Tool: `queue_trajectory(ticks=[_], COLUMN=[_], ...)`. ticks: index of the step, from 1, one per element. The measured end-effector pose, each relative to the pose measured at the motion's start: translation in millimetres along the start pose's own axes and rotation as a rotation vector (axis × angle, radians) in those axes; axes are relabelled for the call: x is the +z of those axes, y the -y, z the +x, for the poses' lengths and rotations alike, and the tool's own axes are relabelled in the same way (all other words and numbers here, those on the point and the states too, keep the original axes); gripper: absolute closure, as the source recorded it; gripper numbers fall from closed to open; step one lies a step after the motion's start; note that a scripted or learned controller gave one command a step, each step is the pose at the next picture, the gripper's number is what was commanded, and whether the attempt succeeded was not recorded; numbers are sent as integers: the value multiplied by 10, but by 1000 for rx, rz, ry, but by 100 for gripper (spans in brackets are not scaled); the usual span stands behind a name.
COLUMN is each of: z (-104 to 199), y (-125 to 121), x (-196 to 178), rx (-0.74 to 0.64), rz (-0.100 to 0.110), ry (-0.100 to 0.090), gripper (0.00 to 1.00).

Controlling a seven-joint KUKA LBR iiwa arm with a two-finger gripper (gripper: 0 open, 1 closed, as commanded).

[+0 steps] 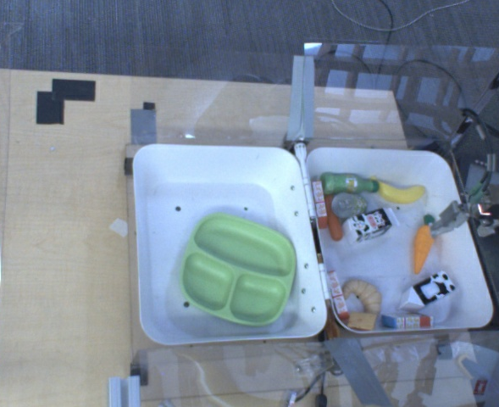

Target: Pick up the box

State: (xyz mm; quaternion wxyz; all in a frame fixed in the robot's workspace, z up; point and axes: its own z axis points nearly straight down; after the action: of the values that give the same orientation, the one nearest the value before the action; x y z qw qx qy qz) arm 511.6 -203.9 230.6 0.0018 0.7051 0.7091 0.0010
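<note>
In the right bin point(469, 227), a small cow-patterned box point(370, 225) lies near the middle. A second cow-patterned box point(432, 290) sits at the front right. A narrow red-and-white box point(319, 202) leans on the left wall, and a flat box point(407, 320) lies by the front wall. My gripper point(446, 218) hangs over the bin's right side, just above the carrot point(423, 248). It stands apart from both cow-patterned boxes, and nothing shows in it.
The right bin also holds a green bottle point(348, 182), a banana point(401, 193), a croissant point(365, 294) and a grey round lid point(348, 203). A green divided plate point(238, 268) lies in the left bin point(160, 227). A metal post point(302, 100) stands behind the bins.
</note>
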Motion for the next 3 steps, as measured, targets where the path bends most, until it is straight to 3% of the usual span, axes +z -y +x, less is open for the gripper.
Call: queue_trajectory(ticks=[1, 3], z=[-10, -9], y=[210, 204], x=[1345, 1409], rx=[-39, -107], rz=[-3, -10], ry=[1, 1], gripper=[0, 0])
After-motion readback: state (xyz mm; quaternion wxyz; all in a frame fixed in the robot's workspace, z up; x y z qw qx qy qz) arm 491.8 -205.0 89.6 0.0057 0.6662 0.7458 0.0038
